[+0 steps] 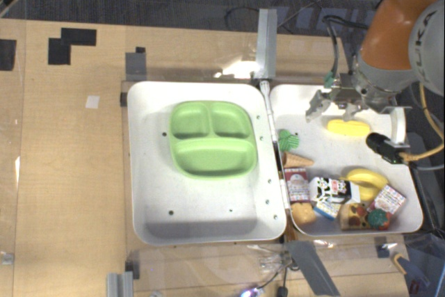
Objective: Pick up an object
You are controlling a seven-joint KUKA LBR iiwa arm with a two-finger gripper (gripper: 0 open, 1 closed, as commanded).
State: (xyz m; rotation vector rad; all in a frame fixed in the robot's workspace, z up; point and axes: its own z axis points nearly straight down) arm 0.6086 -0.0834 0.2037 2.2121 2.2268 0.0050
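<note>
My gripper (335, 106) hangs over the back of the right bin (299, 99), its fingers spread open with nothing between them. Just in front of it lies a yellow oblong piece (348, 127), apart from the fingertips. A small green toy (289, 140) and a cone (297, 161) lie by the bin's left wall. Along the front of the bin are a banana (366, 179), a black-and-white carton (328, 191), a red-and-white pack (297, 184) and a patterned box (389, 199).
The left bin (149, 170) holds a green divided plate (212, 138). A metal divider post (267, 38) stands between the bins at the back. The arm's orange band (396, 28) and cables crowd the right side above the right bin.
</note>
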